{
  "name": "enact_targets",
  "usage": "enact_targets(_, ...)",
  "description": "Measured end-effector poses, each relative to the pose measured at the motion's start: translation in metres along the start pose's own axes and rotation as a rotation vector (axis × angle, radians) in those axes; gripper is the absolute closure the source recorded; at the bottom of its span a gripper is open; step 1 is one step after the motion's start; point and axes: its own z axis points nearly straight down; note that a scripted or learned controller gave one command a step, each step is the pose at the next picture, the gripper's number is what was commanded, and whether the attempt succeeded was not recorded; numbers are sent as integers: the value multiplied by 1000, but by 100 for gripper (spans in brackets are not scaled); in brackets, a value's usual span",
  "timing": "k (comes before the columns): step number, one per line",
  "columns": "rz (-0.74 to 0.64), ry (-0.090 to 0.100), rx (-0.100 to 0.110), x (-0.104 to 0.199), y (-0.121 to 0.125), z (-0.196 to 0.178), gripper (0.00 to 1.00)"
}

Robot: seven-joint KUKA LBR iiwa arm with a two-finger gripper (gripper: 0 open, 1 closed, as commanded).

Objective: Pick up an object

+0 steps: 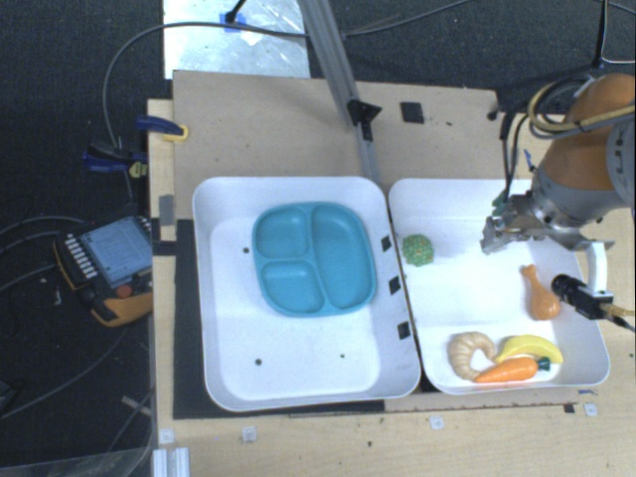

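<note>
Bench: tan board top on dark carpet floor. Cables trail across the carpet at left, next to a handheld pendant with a blue screen and orange body. Blue and yellow clamps sit at the board's left edge. A grey pole slants down from the top to a black bracket just above the bins. A shiny sheet lies beyond the board at top.

Two shallow white bins side by side, touching. Left bin holds a blue divided plate, three compartments, in its upper half. Right bin holds all the loose items:
- green broccoli-like ball, near the bin's left wall, upper part
- tan drumstick, right side, long axis roughly up-down in view, thin end toward top, fat end toward bottom
- croissant, carrot and banana clustered at the bottom right corner; carrot long axis runs left-right, green tip end toward the right, touching banana and croissant; banana curves above it, also left-right

Arm enters from the right, orange band visible. Gripper is over the upper middle of the right bin, between the broccoli and the drumstick, apart from both. Can't tell how far the pincer is open; nothing visibly in it.
</note>
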Motion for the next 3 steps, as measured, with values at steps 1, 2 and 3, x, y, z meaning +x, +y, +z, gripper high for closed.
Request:
enact_targets(1,-2,-1,-2,0,7,-64,100)
enact_targets(2,-2,1,4,0,8,-63,100)
enact_targets(3,-6,3,4,49,11,-68,100)
